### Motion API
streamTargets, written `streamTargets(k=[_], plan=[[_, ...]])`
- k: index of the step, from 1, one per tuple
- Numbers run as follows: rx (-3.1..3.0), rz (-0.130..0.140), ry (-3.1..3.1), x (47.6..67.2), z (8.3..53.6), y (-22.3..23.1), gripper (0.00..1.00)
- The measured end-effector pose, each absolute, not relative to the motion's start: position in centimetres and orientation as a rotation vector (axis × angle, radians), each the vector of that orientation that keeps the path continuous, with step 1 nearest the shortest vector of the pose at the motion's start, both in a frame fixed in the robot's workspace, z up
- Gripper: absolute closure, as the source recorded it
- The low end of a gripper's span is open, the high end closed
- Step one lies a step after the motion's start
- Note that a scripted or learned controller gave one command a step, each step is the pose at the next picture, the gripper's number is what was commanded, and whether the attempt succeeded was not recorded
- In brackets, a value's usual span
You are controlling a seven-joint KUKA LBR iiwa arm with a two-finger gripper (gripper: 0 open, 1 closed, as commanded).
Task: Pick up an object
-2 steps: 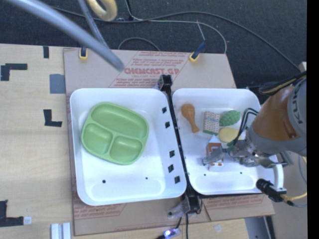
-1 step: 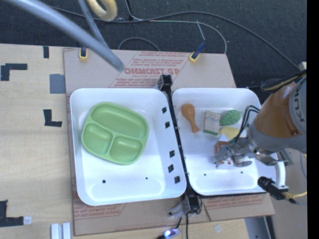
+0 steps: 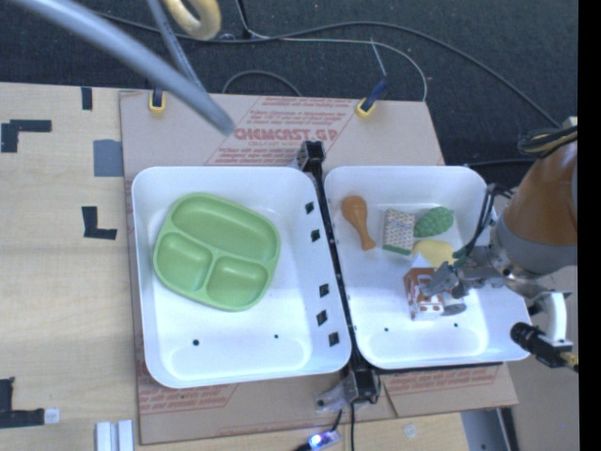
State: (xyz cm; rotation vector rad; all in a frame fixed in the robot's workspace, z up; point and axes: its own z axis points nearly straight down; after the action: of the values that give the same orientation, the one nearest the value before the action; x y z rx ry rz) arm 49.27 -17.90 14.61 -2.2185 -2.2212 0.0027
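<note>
Red-and-white object [image 3: 424, 292] lies at the pincer [image 3: 441, 287] — perhaps touching — in the right bin [image 3: 376, 341].

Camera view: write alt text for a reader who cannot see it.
A grey robot arm with an orange band reaches from the right into the right white bin, its hand low over a small red and white object. That bin also holds a toy drumstick, a checkered block and green and yellow pieces; the left bin holds a green divided plate.

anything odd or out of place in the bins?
Nothing stands out. Green divided plate lies flat in the left bin; the drumstick and other small toys sit loose in the right bin, gripper down among them.
</note>
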Motion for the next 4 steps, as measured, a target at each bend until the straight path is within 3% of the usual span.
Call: streamTargets(k=[2,4], plan=[[-2.218,0.002,-2.224,49.8,24.8,-17.3,1.0],[-2.211,0.008,-2.225,53.2,23.9,-6.6,1.0]])
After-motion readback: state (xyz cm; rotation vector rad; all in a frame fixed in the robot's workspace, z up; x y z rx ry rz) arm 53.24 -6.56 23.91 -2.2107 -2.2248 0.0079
